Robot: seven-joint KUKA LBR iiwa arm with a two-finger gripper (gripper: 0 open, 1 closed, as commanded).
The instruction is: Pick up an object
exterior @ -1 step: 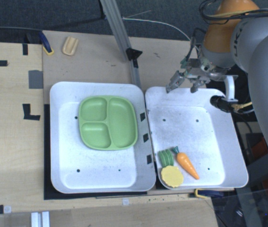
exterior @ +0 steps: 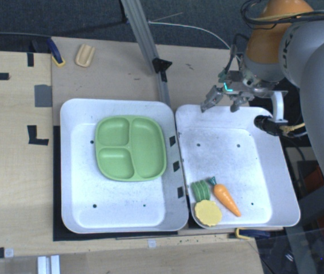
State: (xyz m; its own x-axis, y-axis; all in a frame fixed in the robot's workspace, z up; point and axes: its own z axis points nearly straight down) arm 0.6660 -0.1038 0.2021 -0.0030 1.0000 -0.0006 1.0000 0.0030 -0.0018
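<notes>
- A toy carrot (exterior: pixel 227 200) lies in the right bin (exterior: pixel 264 153), near that bin's front edge and toward its left side, with its orange tip pointing to the front right and its green top toward the back left.
- Just left of the carrot is a small green ribbed piece (exterior: pixel 200 190), touching or nearly touching the carrot's leafy end.
- In front of both sits a round yellow disc (exterior: pixel 208 213), resting against the bin's front left corner and partly on its rim.
- That makes three small things in the right bin, all bunched in that one corner.
- The left bin (exterior: pixel 76 170) holds one thing: a light green plate (exterior: pixel 131 148) with three sections, lying flat in the back half of the bin.
- There are two white bins, side by side and touching along the middle.
- On the bench behind the left bin lie a small tan piece (exterior: pixel 84 55) and a blue and yellow tool (exterior: pixel 55 52), well apart from the bins.
- The claw (exterior: pixel 223 100) hangs over the back rim of the right bin, well apart from the carrot; its two fingers are spread apart with nothing between them.
- The arm (exterior: pixel 299 44) comes in from the right, its orange band (exterior: pixel 276 16) above the wrist, with the wrist bent down toward the bin.
</notes>
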